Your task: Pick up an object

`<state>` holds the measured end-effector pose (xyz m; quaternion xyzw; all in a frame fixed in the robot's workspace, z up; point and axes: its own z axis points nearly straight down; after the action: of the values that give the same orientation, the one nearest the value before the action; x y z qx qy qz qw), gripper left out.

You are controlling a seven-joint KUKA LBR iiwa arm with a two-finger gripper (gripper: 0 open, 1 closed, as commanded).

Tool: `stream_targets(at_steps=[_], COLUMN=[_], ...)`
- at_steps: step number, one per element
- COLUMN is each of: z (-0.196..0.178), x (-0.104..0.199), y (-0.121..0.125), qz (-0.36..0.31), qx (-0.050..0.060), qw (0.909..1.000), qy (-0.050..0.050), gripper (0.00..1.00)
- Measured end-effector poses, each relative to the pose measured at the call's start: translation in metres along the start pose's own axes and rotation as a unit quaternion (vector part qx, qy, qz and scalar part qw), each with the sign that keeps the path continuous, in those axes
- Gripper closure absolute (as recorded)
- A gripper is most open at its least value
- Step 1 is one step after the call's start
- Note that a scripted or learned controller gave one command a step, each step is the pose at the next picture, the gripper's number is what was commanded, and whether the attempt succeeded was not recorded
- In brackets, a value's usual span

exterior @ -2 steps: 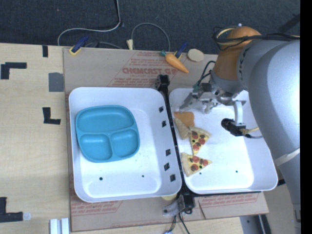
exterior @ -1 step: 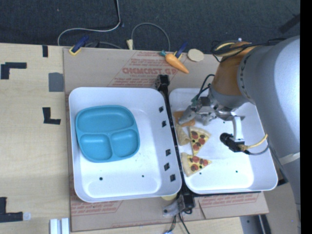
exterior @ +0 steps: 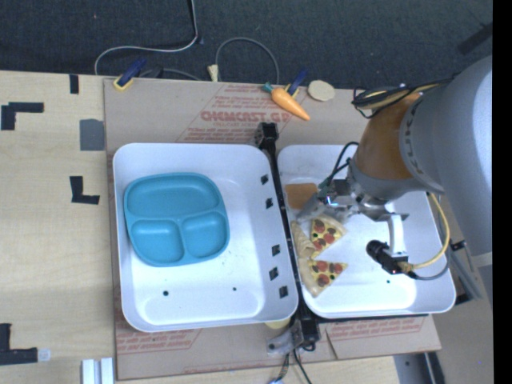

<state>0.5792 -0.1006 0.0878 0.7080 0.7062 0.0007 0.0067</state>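
Grey arm body [exterior: 472, 134] bulks largest at the right edge, closest to the lens, orange band [exterior: 384, 146] below it, wrist dropping into the right bin [exterior: 432, 294]. Gripper [exterior: 334, 198] sits low over the bin's upper-left area, but its tips are tucked under the wrist hardware and cables, so its state cannot be told; nothing is visibly held. Nearest candidates: two toy pizza slices. Upper pizza slice [exterior: 326, 232] lies just below and slightly left of the gripper, near it, maybe touching at its top edge, unclear. Lower pizza slice [exterior: 326, 270] sits further toward the bin's front wall, point aimed right. Both hug the divider side, stacked roughly along the bin's left wall, so the long run of the pair goes front-to-back. Small orange-brown flat piece [exterior: 301, 194] lies just left of the gripper. Likely move: a short shift toward the front-left onto the upper slice. Left bin [exterior: 136, 302] holds a blue divided plate [exterior: 176, 218], well apart. Toy carrot [exterior: 290, 104] lies outside the bins on the cardboard.
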Motion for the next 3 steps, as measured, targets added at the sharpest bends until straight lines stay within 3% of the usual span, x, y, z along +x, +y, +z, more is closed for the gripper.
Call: stream_targets(at_steps=[1, 2, 3], z=[-0.010, -0.103, -0.096], x=[0.001, 0.070, 0.034], y=[0.001, -0.024, 0.011], qz=[-0.001, -0.004, -0.001], qx=[0.001, 0.002, 0.005], qw=[1.0000, 1.0000, 1.0000], qy=[0.001, 0.004, 0.003], gripper=[1.00, 1.00, 1.00])
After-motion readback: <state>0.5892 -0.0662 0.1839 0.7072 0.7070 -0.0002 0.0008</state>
